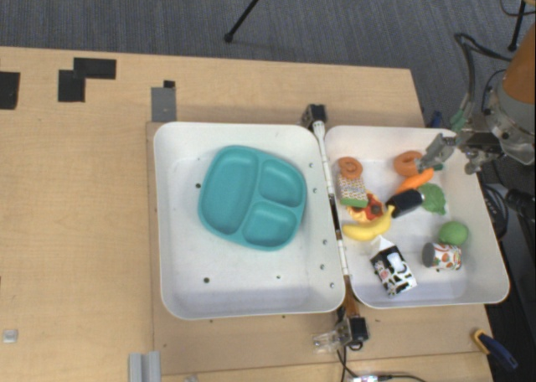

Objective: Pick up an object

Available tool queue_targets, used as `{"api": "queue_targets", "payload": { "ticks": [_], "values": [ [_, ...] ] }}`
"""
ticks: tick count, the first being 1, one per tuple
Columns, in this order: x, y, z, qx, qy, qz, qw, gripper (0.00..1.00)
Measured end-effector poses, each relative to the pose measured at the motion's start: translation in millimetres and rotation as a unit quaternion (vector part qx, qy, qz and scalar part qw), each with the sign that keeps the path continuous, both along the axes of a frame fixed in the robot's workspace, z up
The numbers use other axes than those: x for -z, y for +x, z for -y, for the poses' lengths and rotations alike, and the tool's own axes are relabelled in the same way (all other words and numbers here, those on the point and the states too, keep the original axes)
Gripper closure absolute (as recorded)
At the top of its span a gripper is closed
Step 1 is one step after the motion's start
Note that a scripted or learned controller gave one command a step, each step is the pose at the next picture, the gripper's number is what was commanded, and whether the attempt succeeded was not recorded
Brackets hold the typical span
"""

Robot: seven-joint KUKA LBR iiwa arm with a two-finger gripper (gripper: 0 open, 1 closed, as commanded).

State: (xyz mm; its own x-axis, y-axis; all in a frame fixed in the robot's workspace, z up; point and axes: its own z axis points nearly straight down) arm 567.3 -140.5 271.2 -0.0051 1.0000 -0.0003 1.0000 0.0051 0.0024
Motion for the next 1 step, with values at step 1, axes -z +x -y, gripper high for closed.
{"api": "queue_targets", "payload": {
  "ticks": [1],
  "values": [
    [139.8,-43.4,-0.1,0.002,0.0007,-0.002,1.0,0.0]
  ]
}}
